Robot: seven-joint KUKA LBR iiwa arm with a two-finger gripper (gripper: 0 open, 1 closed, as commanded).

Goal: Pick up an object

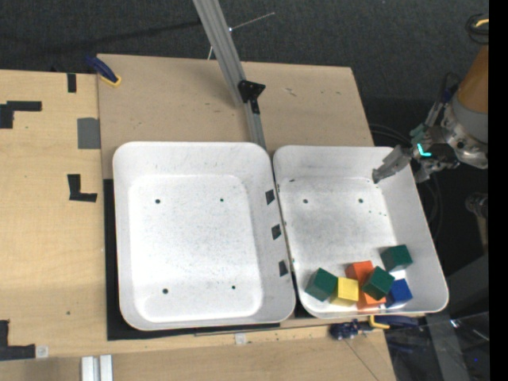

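Cluster of small blocks (361, 282) at the lower right of the frame, piled in the near corner of the right bin (333, 213): dark green block (321, 283) at the left of the heap, yellow block (347, 290) touching it, orange block (359, 271) behind, a second dark green block (379, 281) beside that, blue block (399, 291) against the bin's rim, and a third green block (396, 255) a little apart, toward the upper right of the pile. Left bin (194, 236) side by side with the right one, rims touching at centre frame. Both on a pale wooden bench (309, 101), with black tape marks (75, 187) and a grey patch (88, 132) at the left. Slanted metal rail (222, 38) from the top centre down to the bins' junction. Dark carpeted floor (357, 14) across the upper frame. Gripper (391, 166) at the right edge, over the right bin's far corner, well apart from the blocks; fingers closed together, grasping nothing.
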